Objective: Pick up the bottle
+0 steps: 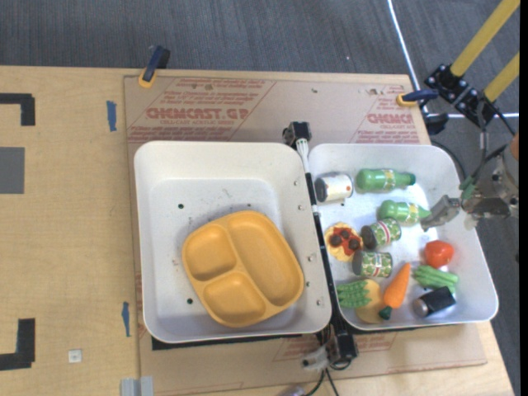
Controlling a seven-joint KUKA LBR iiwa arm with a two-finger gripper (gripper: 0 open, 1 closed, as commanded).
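Nearest, a carrot (397, 285) lies low in the right bin (470, 304), beyond it the hand (445, 211) sits just beside a green bottle (402, 212), its grip impossible to tell, and farthest lies another green bottle (384, 179).

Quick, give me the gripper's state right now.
Gripper: at the right bin's right side, next to a green bottle; whether it is open or closed cannot be told, and nothing is seen held.

The arm (503, 200) is cut off by the right edge, the gripper (441, 213) is too blurred to read, and the near bench corner's small white item (75, 355) is indistinct.
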